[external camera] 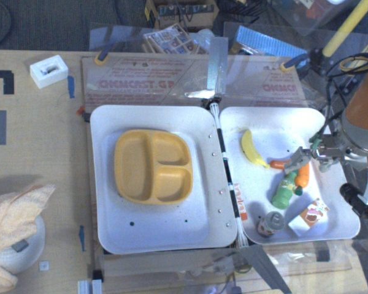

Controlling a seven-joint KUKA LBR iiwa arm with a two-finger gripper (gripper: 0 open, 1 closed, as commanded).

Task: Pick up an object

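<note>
Hovering in right bin (331, 225): fingers (302, 158) sitting just above carrot (303, 175), its long axis running near-vertical; fingers' opening — cannot tell.

You are looking at two white bins (104, 182) on a tan bench (37, 158). The left bin is holding a mustard-yellow divided tray (152, 165). The right bin is showing a yellow banana (253, 147), an orange carrot (302, 175), a green bottle (284, 192), a grey can (272, 222) and a white carton with red print (309, 215). The arm is displaying an orange band (362, 106).
</note>
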